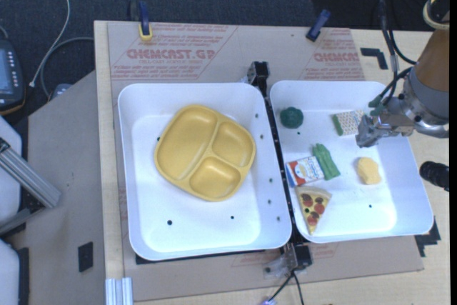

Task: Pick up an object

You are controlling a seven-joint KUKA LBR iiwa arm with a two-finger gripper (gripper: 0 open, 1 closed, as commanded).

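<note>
— What is being seen nearest the camera in the right bin (400, 225)?

— A pizza-slice toy (313, 206) is lying at the front, its point aimed toward the near rim. Just behind it a small red-and-white packet (305, 170) is resting, with a green oblong piece (326, 161) touching its right side, long axis running front to back at a slight slant.

— And the gripper?

— The gripper (370, 135) is being held low over the right half of that bin, reaching in from the right. How far it is spread cannot be told; nothing is seen between its tips.

— Which thing is lying closest to it?

— A yellow lump (368, 171), just in front of it, toward the camera. A speckled green-edged block (346, 123) is sitting just to its left, and a dark green round piece (291, 117) is farther left, near the dividing wall. The lump is judged the likeliest target: a short move toward the camera and down.

— The other bin?

— The left bin (143, 225) is holding a yellow divided plate (205, 151) with three compartments, nothing seen in them. Both bins are resting on the desk (214, 46).
</note>
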